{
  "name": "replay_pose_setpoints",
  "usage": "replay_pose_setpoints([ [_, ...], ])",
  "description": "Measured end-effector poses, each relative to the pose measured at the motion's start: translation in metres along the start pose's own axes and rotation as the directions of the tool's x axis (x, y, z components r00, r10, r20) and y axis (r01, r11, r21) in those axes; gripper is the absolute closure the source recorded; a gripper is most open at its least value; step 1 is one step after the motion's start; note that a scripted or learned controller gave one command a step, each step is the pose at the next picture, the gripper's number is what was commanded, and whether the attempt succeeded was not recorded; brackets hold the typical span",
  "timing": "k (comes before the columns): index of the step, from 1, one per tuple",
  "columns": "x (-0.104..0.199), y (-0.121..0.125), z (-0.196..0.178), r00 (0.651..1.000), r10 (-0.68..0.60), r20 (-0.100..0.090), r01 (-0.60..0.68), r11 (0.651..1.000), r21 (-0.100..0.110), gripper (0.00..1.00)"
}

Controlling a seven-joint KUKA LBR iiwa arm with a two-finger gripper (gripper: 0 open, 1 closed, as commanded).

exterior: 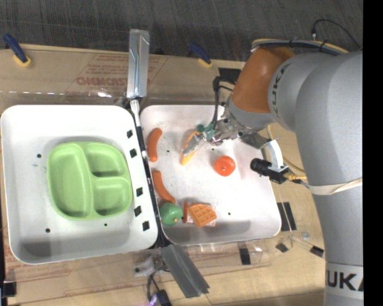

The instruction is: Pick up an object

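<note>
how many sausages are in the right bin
2. One sausage lies near the bin's upper left, beside the divider. The other sausage lies lower along the left wall, just above the green toy. The arm may hide more.

The bench is viewed by one fixed camera from above, at a slant rather than straight down. Both white bins are taken in whole: the left bin [13, 171] and the right bin [255, 199] (side by side, parted by a black divider [142, 171]). The far edge of the bench is set toward the top of the picture, the near edge toward the bottom. The arm [319, 107] is seen entering from the right and looms large there, being nearer the lens.
</note>
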State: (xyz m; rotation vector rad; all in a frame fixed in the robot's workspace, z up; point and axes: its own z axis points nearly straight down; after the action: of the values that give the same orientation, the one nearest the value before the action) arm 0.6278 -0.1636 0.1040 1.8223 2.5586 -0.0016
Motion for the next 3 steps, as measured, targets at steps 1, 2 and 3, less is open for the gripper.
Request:
replay_pose_setpoints([
  [1, 0.043, -0.01, 0.013, 1.0, 0.023, -0.003, -0.023, 1.0, 0.003, 0.0],
  [2, -0.032, 0.02, -0.021, 0.996, 0.089, 0.001, -0.089, 0.996, -0.002, 0.0],
  [3, 0.026, 0.037, 0.012, 0.995, 0.103, -0.002, -0.103, 0.995, 0.002, 0.0],
])
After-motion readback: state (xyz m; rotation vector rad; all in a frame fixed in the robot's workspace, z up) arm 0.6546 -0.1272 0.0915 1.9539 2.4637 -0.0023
